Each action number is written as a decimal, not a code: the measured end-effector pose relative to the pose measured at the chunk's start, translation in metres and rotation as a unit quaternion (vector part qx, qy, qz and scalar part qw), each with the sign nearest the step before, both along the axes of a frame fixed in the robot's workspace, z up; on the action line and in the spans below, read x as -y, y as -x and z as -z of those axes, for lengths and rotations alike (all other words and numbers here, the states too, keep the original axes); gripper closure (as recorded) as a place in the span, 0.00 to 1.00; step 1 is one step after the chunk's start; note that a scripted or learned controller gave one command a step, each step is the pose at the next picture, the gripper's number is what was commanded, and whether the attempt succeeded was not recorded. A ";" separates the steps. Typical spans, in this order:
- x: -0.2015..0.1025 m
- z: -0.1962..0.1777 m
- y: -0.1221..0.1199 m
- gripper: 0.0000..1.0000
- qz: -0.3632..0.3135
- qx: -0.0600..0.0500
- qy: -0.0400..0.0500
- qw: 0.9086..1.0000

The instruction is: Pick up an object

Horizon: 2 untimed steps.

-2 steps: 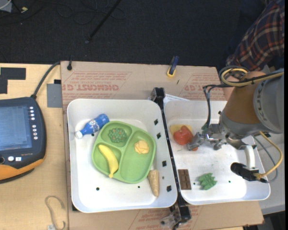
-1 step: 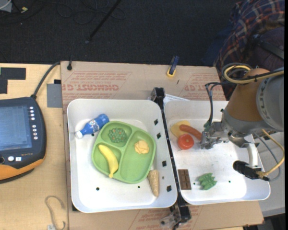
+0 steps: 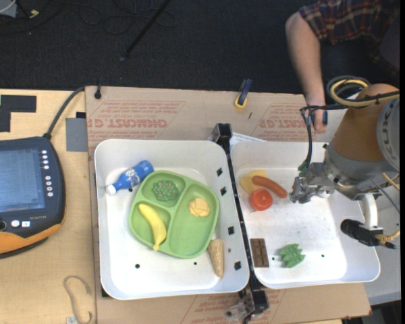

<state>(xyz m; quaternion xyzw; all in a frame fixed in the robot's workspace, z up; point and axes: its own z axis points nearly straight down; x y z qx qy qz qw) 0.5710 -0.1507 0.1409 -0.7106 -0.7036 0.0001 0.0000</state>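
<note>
I read the nearest candidates as the red tomato [image 3: 261,199] and the sausage [image 3: 270,185] touching it at its 1 o'clock, both in the upper left of the right bin [image 3: 351,265]. The gripper [image 3: 301,193] hovers just beside them at their 3 o'clock, nothing seen between its tips; I cannot tell its opening from here. A green toy [image 3: 291,255] and a brown block [image 3: 258,252] lie at the bin's 6 o'clock. The left bin [image 3: 115,262] carries a green divided plate [image 3: 182,238] with a banana [image 3: 152,224], and a blue bottle [image 3: 129,177] at 10 o'clock.
</note>
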 end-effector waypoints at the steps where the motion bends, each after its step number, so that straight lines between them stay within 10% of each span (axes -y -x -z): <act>1: -0.004 -0.061 0.001 1.00 -0.005 0.001 0.000 1.000; 2: -0.003 -0.088 0.001 1.00 -0.005 0.000 0.000 1.000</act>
